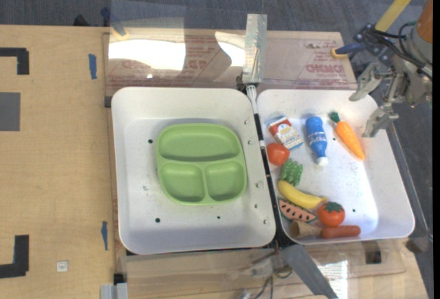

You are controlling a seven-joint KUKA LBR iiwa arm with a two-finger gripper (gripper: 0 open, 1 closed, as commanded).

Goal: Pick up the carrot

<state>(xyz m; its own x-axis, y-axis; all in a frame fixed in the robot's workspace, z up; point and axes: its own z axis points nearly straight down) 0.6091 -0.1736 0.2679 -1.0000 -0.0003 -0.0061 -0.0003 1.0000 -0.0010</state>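
The carrot (348, 137), orange with a small green top, lies slanted in the upper right part of the right bin (385, 212). My gripper (375, 106) hangs over the bin's upper right corner, just right of and above the carrot, apart from it. Its two fingers (379, 119) stand spread, open, with nothing between them.
Left of the carrot lie a blue bottle (315, 139) and a small white-and-red carton (284, 133). Lower in the same bin are a tomato (277, 154), a green vegetable (291, 172), a banana (299, 195), a watermelon slice (297, 212), a red fruit (331, 214) and a sausage (339, 231). A green divided plate (201, 163) sits in the left bin (134, 174).
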